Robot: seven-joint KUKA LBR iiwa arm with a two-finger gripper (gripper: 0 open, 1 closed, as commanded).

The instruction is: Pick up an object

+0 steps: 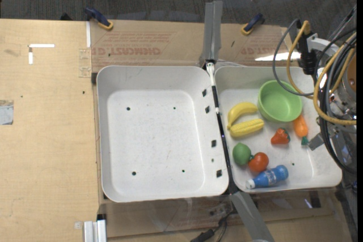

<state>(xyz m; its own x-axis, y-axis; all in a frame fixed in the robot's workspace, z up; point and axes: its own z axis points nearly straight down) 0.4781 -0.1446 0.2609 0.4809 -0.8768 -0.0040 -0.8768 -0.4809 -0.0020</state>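
1. Left bin: shallow, white, nothing lying on its floor.
2. Right bin: shallow, white, touching the left bin along a shared rim; every candidate for the pick lies here.
3. Arm: cabling and grey structure at the right edge, over the right bin's far side. Whether the jaws are wide, narrow or holding anything cannot be told.
4. Green bowl: upright, toward the back of the right bin. A thin rim would be the only purchase; a poor first choice, in my judgement.
5. Bananas: two yellow pieces lying stacked just left of the bowl. Curved and close together; the jaws should straddle one across its narrow width.
6. Blue bottle: on its side near the front rim. Likely to roll; close across the body, not along it.
7. Green round fruit: touching the red fruit, so a descent between them risks nudging both.
8. Red round fruit: see item 7.
9. Orange carrot-like piece: slim, near the arm.
10. Strawberry-like piece: small, standing apart from its neighbours; probably the cleanest target, given a centred vertical approach.
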